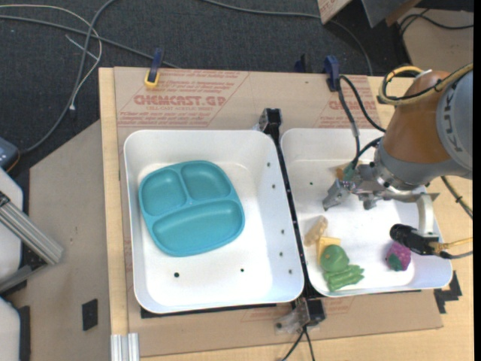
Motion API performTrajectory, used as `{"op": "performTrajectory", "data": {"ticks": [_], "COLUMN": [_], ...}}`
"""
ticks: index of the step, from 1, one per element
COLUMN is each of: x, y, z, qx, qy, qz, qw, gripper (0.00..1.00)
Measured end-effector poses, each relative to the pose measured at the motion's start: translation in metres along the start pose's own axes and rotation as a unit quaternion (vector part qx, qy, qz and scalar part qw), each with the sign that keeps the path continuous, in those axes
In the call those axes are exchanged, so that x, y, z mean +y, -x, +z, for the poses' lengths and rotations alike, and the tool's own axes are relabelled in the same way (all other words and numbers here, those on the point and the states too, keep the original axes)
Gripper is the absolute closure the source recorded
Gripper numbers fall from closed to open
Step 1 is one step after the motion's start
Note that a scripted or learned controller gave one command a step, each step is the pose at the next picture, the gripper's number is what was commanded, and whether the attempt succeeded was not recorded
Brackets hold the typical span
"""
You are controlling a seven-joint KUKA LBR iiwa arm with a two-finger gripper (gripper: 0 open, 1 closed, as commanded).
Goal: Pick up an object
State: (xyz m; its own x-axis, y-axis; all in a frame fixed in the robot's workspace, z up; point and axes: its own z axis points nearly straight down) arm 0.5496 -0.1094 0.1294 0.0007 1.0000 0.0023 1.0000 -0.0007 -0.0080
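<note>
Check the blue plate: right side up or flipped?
Right side up. The blue plate lies flat in the left bin, its three compartments facing the camera.
</note>
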Motion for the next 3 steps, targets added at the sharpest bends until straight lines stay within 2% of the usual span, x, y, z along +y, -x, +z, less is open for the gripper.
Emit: {"op": "performTrajectory", "data": {"ticks": [1, 2, 3], "x": [0.000, 0.001, 0.004], "y": [0.000, 0.000, 0.000], "z": [0.046, 0.033, -0.010], "qx": [0.000, 0.000, -0.002], "qy": [0.002, 0.004, 0.006], "qz": [0.000, 0.000, -0.001], "qw": [1.0000, 1.0000, 1.0000], "gripper": [0.00, 1.00, 1.00]}}
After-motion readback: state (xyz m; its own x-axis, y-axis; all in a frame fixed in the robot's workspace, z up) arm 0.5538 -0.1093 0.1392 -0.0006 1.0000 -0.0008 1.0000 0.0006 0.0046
